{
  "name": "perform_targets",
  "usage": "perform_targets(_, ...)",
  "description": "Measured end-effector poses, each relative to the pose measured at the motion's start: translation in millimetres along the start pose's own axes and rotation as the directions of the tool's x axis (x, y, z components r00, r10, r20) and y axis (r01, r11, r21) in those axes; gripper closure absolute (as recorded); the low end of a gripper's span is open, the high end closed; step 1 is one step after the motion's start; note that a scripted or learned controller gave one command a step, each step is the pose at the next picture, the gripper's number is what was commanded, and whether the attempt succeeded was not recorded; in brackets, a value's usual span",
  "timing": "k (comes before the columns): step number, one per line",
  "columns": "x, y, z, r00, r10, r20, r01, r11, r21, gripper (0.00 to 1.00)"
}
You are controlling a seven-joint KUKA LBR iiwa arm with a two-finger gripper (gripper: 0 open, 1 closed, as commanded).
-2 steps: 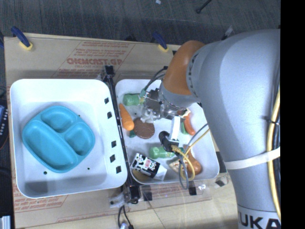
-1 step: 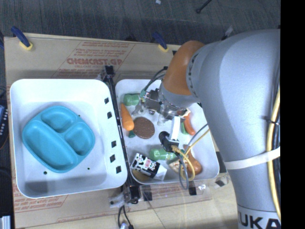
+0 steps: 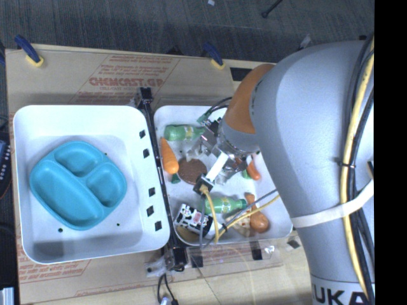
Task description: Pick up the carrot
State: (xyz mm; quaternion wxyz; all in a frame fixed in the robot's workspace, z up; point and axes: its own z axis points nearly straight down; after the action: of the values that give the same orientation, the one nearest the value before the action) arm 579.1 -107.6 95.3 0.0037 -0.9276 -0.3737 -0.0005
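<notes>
Overhead, the grey arm (image 3: 318, 138) reaches in from the right over the right bin (image 3: 184, 114), one of two shallow white bins sitting side by side on a printed cardboard sheet (image 3: 127, 75). The gripper (image 3: 210, 143) hangs below the orange wrist band over the middle of that bin, and this angle does not show whether it is open or closed, or whether it has hold of anything. The carrot (image 3: 168, 156) lies flat on the floor of the right bin, close along its left wall and to the left of the gripper, apart from it. Its long axis runs roughly parallel to that wall, from the far side of the bin toward the near side. The far end leans slightly toward the wall, and the near end looks thicker. A brown disc (image 3: 191, 169) sits just beside the carrot's near end, and a green bottle (image 3: 181, 132) lies on its side just beyond the far end. Nearer the camera lie a second green bottle (image 3: 226, 204), a black-and-white packet (image 3: 192, 218) and a brown lump (image 3: 257, 221). A small orange-red piece (image 3: 253, 169) rests toward the bin's right side, under the arm. The left bin (image 3: 38, 126) holds a blue divided plate (image 3: 76, 183).
</notes>
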Motion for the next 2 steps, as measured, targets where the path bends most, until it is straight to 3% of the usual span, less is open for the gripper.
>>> perform_targets(1,8,-13,0,0.99,0.139,0.005,-0.139,0.99,-0.003,0.0)
perform_targets(2,45,39,-2,0.976,0.214,0.037,-0.215,0.976,0.042,0.0)
